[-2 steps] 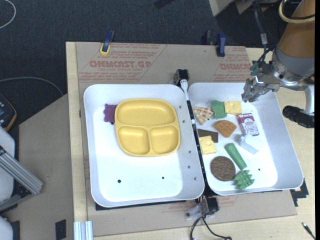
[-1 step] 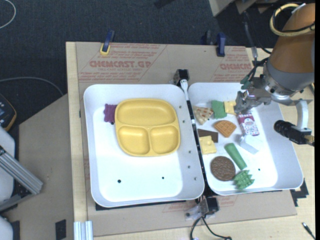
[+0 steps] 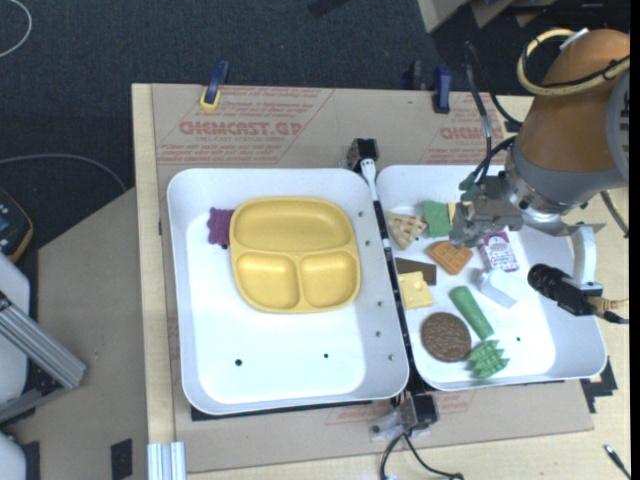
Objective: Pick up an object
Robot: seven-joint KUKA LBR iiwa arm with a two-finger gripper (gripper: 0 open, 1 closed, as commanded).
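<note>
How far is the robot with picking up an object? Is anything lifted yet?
Done: the gripper has reached the right bin and sits low among the toy food, near the orange cracker and the green block. In hand: nothing visibly lifted; I cannot tell whether it grips anything. Left: closing on one item and raising it. The yellow tray lies in the left bin.

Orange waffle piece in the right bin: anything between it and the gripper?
Nothing visible. The gripper hangs just above and right of the orange waffle piece. A green block and a pink-and-white packet flank it closely.
</note>
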